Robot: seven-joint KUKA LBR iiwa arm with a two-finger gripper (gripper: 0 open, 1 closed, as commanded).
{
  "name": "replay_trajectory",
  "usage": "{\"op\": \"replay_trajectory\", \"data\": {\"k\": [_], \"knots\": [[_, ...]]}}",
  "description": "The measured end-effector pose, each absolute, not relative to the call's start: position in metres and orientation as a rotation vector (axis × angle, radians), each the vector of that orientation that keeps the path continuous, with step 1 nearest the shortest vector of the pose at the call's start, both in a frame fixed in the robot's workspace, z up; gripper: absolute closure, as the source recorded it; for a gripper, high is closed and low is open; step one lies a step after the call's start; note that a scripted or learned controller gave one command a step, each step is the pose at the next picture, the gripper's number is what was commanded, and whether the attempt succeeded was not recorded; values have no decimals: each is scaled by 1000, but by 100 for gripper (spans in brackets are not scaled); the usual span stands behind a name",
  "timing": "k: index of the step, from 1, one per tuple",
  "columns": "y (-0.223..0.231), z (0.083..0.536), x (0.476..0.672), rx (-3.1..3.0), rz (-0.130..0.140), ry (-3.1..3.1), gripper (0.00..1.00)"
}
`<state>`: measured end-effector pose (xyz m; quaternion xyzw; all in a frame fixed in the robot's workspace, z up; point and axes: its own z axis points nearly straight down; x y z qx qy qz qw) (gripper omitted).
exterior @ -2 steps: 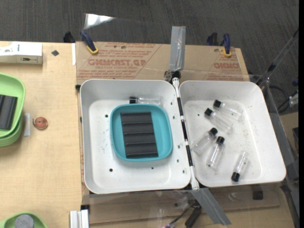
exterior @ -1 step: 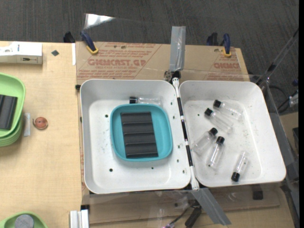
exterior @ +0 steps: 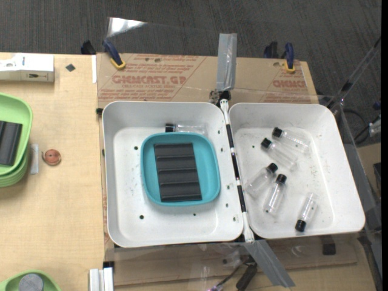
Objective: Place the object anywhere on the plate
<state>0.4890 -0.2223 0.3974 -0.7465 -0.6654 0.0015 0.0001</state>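
Writing on cardboard (exterior: 200,77): red print along the sheet behind the bins, reading about "CHEMCAST GP"; repeated at the upper right, there cut by a clamp (exterior: 289,59) and not readable in full.
White box (exterior: 27,68): upper left of the frame, dark marks on its face, too small to read.
Left bin (exterior: 118,162): white, shallow, holding a teal plate (exterior: 209,162) in its middle.
Plate insert (exterior: 177,171): black, ridged in bands, covering most of the plate's inside.
Vial near plate (exterior: 182,128): clear, black cap toward the left, lying on the floor of the left bin just above the plate's upper rim; body faint against the white, hard to tell if touching the rim.
Right bin (exterior: 339,162): white, with loose vials (exterior: 276,193) lying at different angles, each with a black cap; glass bodies nearly lost on the white floor, exact number hard to fix.
Green tray (exterior: 18,111): left edge of the frame, cut off, something dark inside.
Round reddish piece (exterior: 52,157): on the wooden bench, nature unclear.
Grey lid (exterior: 30,282): lower left corner, cut off.
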Motion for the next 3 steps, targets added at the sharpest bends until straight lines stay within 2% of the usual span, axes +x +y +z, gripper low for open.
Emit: {"op": "replay_trajectory", "data": {"k": [3], "knots": [[-222,397,489,-2345,5,-2090,0]]}}
